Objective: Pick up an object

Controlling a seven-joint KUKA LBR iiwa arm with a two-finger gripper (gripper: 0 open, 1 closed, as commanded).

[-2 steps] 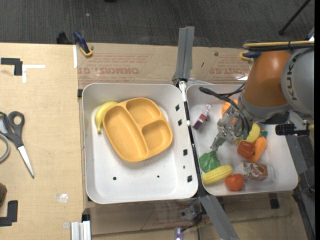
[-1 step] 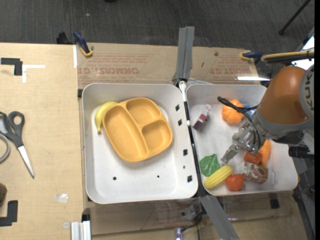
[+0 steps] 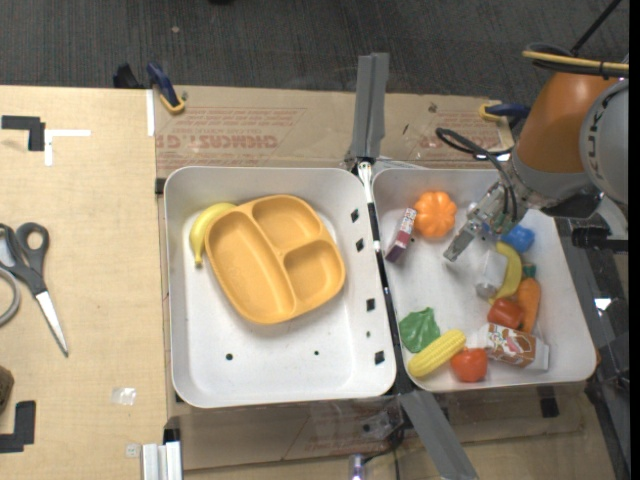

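Right bin (image 3: pixel 570 368): we log pumpkin (image 3: pixel 436 214), corn (image 3: pixel 437 352), tomato (image 3: pixel 469 365), banana (image 3: pixel 509 268) as candidates. Gripper (image 3: pixel 470 240) low among them; we cannot tell jaw state. Left bin (image 3: pixel 190 368): divided plate (image 3: pixel 275 258), likely out of play.

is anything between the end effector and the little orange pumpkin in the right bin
Nothing visible does. The end effector hangs over the right bin, and the orange pumpkin lies just to its left in the camera view, with bare white bin floor between them. The small purple-labelled bottle lies on the pumpkin's far side, out of the path.
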